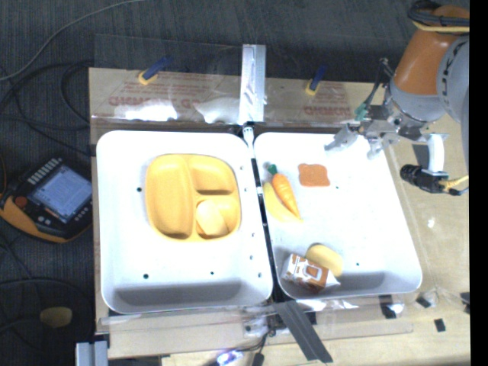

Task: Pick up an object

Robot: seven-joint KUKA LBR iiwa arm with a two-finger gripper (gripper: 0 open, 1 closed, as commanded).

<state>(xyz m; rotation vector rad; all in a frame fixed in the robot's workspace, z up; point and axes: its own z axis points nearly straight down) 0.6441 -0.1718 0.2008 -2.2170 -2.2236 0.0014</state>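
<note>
Glossy white bins point(381, 227), tapered carrot point(284, 193)

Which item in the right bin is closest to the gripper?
The flat orange-brown piece, top of the bin; carrot and the others lie farther from the gripper.

This was a robotics lab, plainly a test rig rather than a kitchen. The bench point(427, 227) carried two shallow white bins point(122, 280) bolted side by side, with clear sheeting clamped along its far edge by blue and yellow clips point(155, 70). A teach pendant point(47, 198) lay on the dark carpet point(46, 21) off the bench's left edge, cables point(91, 17) trailing across the floor, and a grey-and-orange industrial arm point(431, 59) stood at the right.
</note>
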